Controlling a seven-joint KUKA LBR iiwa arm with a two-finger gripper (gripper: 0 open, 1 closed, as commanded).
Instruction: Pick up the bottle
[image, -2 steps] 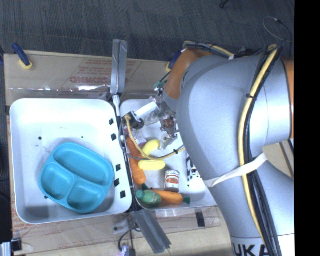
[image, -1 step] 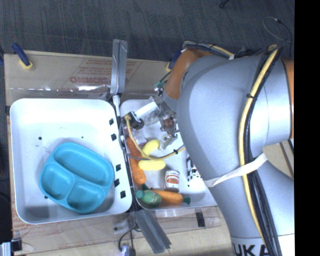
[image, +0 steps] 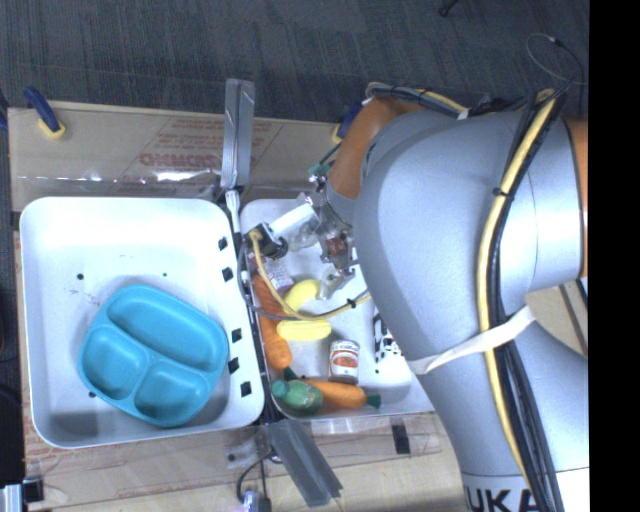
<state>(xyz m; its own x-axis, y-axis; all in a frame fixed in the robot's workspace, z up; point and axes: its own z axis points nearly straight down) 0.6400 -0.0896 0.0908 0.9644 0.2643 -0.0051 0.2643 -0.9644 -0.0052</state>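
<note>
A small bottle (image: 344, 360) with a pale cap and a red label stands upright in the right bin (image: 392, 378), near its front. My gripper (image: 336, 262) hangs low over the middle of that bin, above and behind the bottle, close to a round yellow fruit (image: 302, 293). Nothing shows in its grasp. The big grey arm hides the right side of the bin.
Around the bottle lie a yellow banana-like piece (image: 303, 329), an orange carrot (image: 272, 325) along the left wall, another carrot (image: 340, 393) and a green vegetable (image: 304, 397) at the front. A black-and-white object (image: 384, 340) sits right of the bottle. The left bin (image: 60, 230) holds a blue divided plate (image: 152, 352).
</note>
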